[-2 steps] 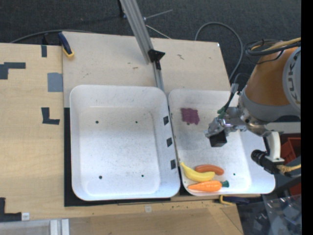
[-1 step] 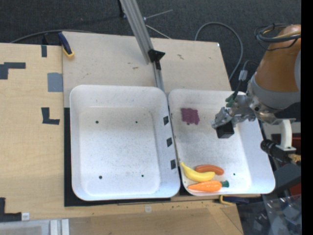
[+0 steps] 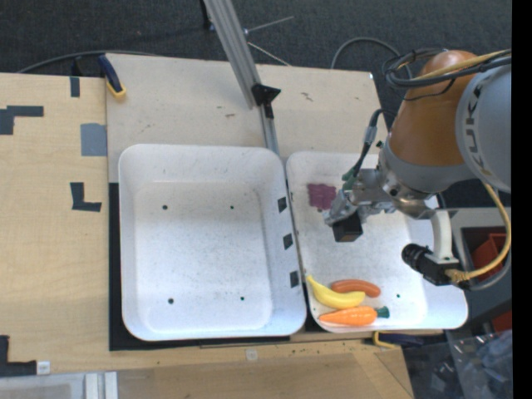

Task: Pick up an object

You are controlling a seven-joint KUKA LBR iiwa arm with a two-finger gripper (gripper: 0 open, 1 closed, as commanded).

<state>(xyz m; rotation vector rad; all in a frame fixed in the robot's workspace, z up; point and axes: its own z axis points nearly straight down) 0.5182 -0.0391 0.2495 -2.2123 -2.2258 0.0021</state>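
My gripper (image 3: 344,223) hangs over the middle of the right bin (image 3: 416,306), its dark fingers pointing down toward the bin floor. A purple object (image 3: 321,195) lies just up and left of it, partly hidden by the gripper body. At the bin's near edge lie a yellow banana (image 3: 329,294), a red-orange sausage-shaped piece (image 3: 356,288) and an orange carrot with a green end (image 3: 351,317). Nothing shows between the fingers.
The left bin (image 3: 204,239) sits beside the right one, with small black clips along the shared wall. A grey metal pole (image 3: 241,52) slants in from the top to the bins' far edge. The arm's bulk and cables occupy the right side.
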